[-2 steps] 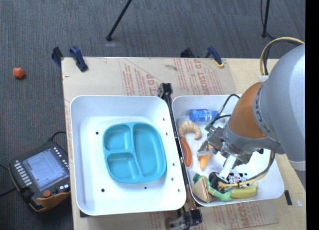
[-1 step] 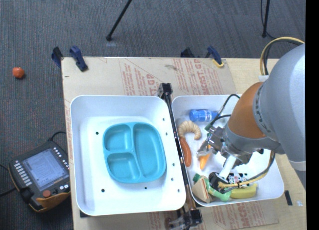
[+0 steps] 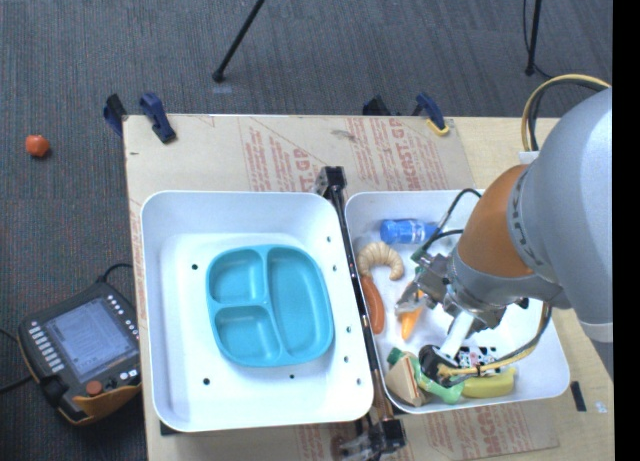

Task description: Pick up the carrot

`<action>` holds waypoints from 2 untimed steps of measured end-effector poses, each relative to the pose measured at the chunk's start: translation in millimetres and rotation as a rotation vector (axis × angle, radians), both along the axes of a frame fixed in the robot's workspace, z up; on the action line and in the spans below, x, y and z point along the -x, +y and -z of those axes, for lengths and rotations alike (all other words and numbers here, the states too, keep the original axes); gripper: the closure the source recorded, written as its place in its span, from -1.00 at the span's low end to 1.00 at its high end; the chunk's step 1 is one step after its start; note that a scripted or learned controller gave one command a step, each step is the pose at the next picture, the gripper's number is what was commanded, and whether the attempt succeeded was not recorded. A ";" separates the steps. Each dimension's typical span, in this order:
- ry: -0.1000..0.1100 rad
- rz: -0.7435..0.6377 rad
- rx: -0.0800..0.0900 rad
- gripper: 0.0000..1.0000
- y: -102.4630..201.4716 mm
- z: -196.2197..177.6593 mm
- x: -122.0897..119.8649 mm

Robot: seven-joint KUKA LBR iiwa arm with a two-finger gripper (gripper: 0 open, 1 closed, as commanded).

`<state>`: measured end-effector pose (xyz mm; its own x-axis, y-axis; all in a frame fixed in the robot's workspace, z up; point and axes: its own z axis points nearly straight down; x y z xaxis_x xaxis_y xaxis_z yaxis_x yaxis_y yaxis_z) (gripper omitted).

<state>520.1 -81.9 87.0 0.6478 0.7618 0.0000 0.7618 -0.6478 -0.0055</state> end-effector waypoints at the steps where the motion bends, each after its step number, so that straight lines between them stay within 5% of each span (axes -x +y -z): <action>1: 0.000 0.000 0.000 -1.00 0.0 0.0 0.0; 2: 0.000 0.000 0.000 -1.00 0.0 0.0 0.0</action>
<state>520.1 -81.9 87.0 0.6478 0.7618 0.0000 0.7618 -0.6478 -0.0055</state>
